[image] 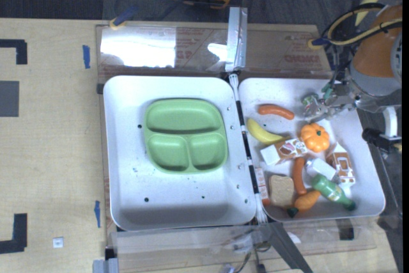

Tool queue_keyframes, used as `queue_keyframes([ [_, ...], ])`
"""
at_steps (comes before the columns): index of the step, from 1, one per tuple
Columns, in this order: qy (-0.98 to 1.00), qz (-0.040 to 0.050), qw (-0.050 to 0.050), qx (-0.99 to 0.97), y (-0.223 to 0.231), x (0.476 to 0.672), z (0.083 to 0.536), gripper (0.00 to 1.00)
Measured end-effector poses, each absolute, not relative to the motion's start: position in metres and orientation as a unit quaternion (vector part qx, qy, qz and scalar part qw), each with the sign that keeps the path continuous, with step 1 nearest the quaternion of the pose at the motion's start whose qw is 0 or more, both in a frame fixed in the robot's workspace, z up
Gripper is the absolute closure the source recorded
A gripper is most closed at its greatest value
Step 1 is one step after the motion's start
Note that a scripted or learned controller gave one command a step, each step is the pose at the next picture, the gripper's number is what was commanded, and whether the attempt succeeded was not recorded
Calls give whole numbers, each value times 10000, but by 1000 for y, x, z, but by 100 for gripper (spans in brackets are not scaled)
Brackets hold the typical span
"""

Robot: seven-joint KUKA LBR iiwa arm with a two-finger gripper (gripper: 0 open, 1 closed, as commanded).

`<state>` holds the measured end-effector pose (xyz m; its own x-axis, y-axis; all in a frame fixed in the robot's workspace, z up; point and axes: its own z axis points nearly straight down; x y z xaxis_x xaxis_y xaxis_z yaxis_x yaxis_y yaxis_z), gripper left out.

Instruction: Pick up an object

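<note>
The small orange pumpkin (315, 136), lying mid-right in the right bin (377, 192) among toy foods, is judged light, rigid and rounded, best gripped across its middle; the pincer's (328, 101) opening cannot be told.

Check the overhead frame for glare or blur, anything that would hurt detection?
Camera view: strong glare on the clear panel behind the left bin, washing out its surface; soft shadow along that bin's near wall; the pincer looks small and smeared; the green tray and pumpkin read clearly.
</note>
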<state>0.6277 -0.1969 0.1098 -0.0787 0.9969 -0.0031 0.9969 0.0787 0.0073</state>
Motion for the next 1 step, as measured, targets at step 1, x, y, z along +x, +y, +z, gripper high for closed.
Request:
queue_keyframes([
  [1, 7345, 25, 56, 6786, -197, 629, 120, 100],
])
